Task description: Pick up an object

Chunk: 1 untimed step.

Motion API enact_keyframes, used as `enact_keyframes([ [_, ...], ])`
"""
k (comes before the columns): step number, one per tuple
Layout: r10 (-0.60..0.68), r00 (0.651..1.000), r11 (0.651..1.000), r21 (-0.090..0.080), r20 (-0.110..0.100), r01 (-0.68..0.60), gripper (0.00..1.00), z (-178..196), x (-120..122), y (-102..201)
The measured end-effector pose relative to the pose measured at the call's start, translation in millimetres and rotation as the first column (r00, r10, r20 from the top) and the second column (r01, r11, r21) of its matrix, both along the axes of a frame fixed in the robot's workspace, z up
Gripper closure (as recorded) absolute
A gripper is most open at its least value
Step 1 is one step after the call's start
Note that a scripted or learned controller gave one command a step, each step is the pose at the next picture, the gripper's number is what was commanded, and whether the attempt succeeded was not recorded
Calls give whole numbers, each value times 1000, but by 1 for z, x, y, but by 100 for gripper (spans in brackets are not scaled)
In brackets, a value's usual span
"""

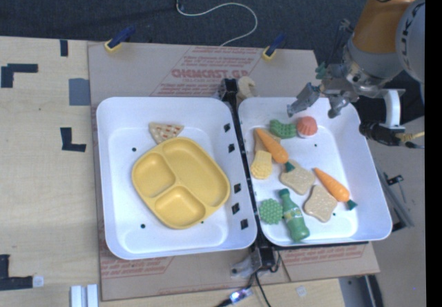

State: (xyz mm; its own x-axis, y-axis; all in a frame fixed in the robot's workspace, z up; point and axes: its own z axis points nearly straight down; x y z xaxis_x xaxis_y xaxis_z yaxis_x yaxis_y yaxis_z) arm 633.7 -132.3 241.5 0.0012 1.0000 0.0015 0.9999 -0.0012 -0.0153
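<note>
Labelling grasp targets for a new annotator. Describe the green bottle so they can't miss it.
Start at the right bin, the one crowded with toy food. Go to its near edge, at the bottom of the camera view: the green bottle lies there, between a round green waffle-like piece and a tan toast slice. It is the only long, glossy, dark green item there, with a yellow label.

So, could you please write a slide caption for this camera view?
Open gripper poised over the right bin of toy food, near a red tomato; yellow tray in the left bin.
</note>
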Motion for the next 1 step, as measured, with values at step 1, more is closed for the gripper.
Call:
enact_keyframes([
  [1, 3, 1000, 1000, -1, 13, -3, 0, 9, 2, 0],
])
